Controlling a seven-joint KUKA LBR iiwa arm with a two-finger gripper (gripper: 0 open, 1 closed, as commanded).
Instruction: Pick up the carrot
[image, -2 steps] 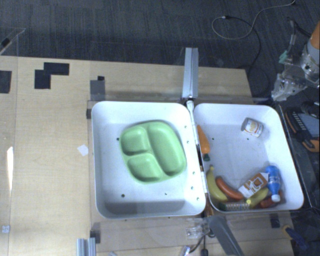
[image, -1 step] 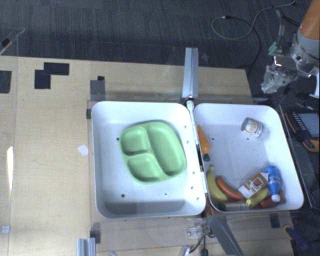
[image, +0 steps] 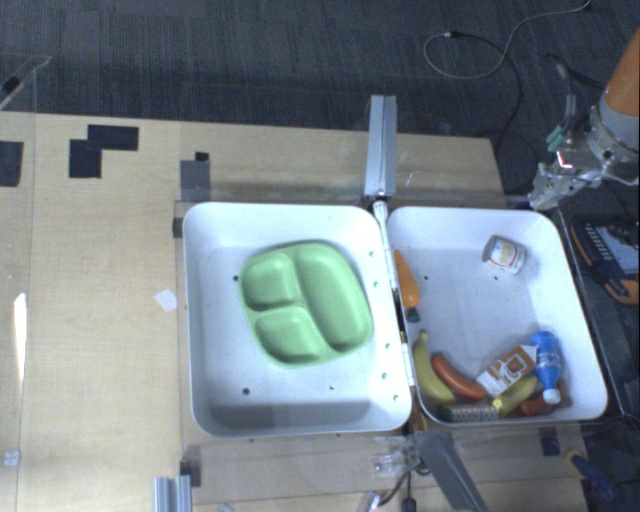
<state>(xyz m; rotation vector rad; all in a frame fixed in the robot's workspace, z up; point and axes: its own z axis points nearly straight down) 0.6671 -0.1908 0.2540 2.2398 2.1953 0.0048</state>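
The left bin sits on the tabletop, and a green tray with three parts lies in its middle, with white floor free all around it. The right bin touches the left bin along one shared wall. The carrot lies just inside the right bin, tight against that shared wall, with open white floor on its right. Below the carrot, at the near edge, a banana, a red sausage, a small box and a blue bottle crowd together; the writing on the box is too small to read. A small can lies alone near the far right corner. The end effector hangs outside that corner, well apart from the carrot.
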